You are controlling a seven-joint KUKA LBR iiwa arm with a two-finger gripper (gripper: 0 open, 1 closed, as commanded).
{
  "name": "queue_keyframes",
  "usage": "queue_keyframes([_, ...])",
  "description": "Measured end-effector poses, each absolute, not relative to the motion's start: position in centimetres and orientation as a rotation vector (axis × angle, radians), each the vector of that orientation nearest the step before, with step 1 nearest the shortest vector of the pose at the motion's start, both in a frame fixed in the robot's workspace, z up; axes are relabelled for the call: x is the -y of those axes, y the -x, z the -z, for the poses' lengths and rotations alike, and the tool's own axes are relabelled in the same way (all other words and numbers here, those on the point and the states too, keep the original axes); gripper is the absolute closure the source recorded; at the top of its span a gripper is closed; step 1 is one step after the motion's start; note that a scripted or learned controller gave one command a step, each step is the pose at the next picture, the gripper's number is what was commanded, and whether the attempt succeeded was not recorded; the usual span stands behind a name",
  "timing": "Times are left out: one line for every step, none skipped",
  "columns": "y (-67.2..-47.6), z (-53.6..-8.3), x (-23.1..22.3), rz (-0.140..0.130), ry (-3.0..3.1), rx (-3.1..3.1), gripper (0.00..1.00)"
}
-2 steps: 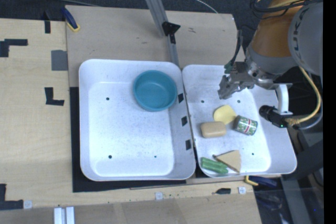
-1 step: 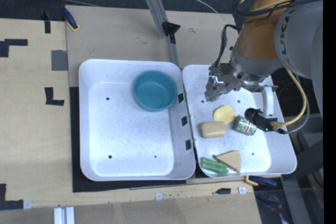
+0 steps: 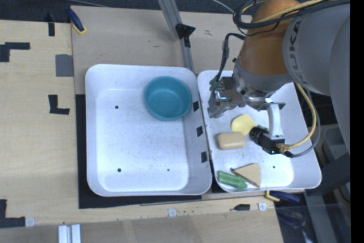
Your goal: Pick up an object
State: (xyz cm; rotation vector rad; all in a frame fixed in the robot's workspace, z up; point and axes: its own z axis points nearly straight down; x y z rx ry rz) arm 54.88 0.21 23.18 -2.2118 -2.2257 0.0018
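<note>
Jaw state cannot be told at the gripper [image 3: 219,104], near the right bin's [image 3: 301,176] left wall; grasp the tan block [image 3: 231,140], seemingly light and soft, across its short sides.

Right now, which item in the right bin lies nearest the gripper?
The round yellow piece, just below the gripper; the tan block, wedge and green item lie farther down.

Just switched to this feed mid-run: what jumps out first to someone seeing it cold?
The big grey arm with its orange band dominates the right, its gripper low over the upper part of the right bin. Next is the blue bowl, alone in the left bin near its top right corner. Below the gripper lie a yellow piece, a tan block, a tan wedge and a green item.
</note>
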Motion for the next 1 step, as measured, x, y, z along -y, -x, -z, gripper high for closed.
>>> queue_keyframes([-53.0,-22.48,-6.25,-0.004,2.21,2.227,1.0])
